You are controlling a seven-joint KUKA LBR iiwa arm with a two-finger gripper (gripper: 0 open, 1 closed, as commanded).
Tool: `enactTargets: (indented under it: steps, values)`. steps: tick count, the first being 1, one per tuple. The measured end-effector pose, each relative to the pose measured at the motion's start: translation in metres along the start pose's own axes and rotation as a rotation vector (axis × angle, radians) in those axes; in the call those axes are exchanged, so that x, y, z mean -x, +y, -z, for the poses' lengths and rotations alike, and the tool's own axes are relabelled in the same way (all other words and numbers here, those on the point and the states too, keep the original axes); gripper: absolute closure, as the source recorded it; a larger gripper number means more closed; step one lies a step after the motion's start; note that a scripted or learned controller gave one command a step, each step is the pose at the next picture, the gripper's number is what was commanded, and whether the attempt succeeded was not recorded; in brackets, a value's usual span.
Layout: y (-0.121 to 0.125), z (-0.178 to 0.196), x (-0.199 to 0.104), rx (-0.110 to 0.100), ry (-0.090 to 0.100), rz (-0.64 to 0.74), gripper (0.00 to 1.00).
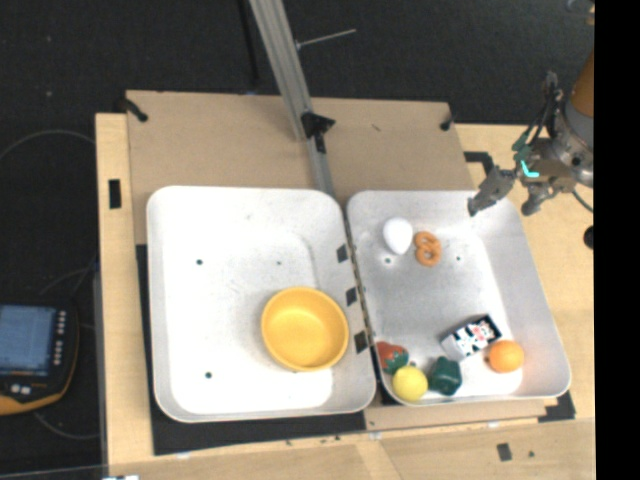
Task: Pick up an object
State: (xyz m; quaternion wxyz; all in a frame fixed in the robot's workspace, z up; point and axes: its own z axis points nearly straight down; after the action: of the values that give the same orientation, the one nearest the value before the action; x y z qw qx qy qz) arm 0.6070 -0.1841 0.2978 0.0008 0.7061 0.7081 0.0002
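Camera view: pincer [508, 190] apart, holding nothing, over right bin [530, 268] far corner. Nearest pickings, white egg [398, 235] and pretzel [428, 248], look light and rigid; egg likely slippery, grip across its middle.

Bowl [304, 328] in left bin [200, 228]

A pale wooden bench [118, 298] stands on dark carpeted floor [60, 48].

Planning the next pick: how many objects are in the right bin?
6: white egg and pretzel at the far end; black-and-white box, orange, green piece, lemon along the near edge. A red-green item beside the lemon may be a seventh.
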Motion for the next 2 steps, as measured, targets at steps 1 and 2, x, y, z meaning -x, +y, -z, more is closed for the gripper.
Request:
enactTargets:
  steps: [1, 2]
  values:
    - [0.000, 0.000, 0.000, 0.000, -0.001, 0.001, 0.00]
    - [0.004, -0.062, 0.001, -0.006, -0.001, -0.003, 0.00]
